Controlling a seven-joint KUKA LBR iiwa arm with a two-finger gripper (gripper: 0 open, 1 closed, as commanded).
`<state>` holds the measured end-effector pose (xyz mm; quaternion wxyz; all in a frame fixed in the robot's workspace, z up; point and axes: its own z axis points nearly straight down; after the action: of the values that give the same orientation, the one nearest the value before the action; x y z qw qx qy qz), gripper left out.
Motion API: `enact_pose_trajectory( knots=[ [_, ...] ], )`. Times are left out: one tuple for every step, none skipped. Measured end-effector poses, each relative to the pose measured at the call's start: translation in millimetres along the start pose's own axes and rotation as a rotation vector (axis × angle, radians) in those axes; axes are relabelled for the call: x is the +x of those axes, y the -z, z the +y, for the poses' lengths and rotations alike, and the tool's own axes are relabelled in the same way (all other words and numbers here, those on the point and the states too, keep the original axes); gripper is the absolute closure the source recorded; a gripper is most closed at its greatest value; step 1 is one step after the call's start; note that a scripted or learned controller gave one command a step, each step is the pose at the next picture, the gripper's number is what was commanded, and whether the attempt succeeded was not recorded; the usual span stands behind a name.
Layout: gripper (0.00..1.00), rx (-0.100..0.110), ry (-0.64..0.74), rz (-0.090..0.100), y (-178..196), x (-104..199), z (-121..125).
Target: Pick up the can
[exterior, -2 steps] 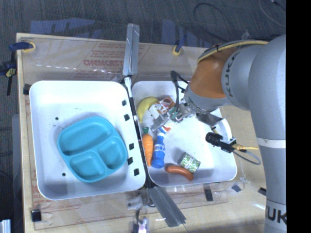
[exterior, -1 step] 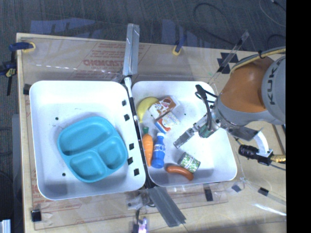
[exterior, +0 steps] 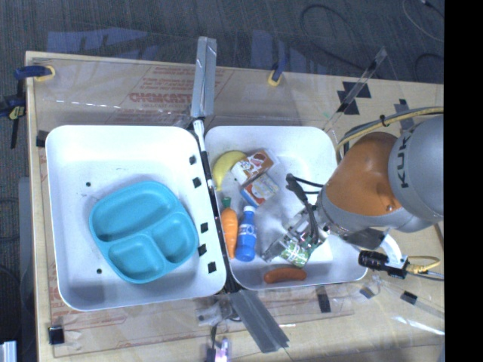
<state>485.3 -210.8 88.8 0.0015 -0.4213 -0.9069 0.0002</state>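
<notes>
At lower right of the frame, in the right bin [exterior: 332, 145], our gripper [exterior: 300, 236] sits over the can [exterior: 292, 252] (grip state we cannot tell); next we need a lift.

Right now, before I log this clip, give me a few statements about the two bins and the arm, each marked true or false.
1. The blue divided plate lies in the left bin. True.
2. The carrot lies on the blue divided plate. False: it lies in the right bin, beside the blue bottle.
3. The gripper is over the right bin, at the green-labelled can. True.
4. The sausage lies at the far edge of the right bin. False: it lies along the near edge.
5. The banana lies in the right bin's far left corner. True.
</notes>
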Motion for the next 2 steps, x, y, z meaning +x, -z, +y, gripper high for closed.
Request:
enact_pose_trajectory(
  knots=[
    [1.0, 0.002, 0.004, 0.003, 7, -1, 0],
    [1.0, 0.0, 0.252, -0.001, 35, 12, 1]
  ],
)
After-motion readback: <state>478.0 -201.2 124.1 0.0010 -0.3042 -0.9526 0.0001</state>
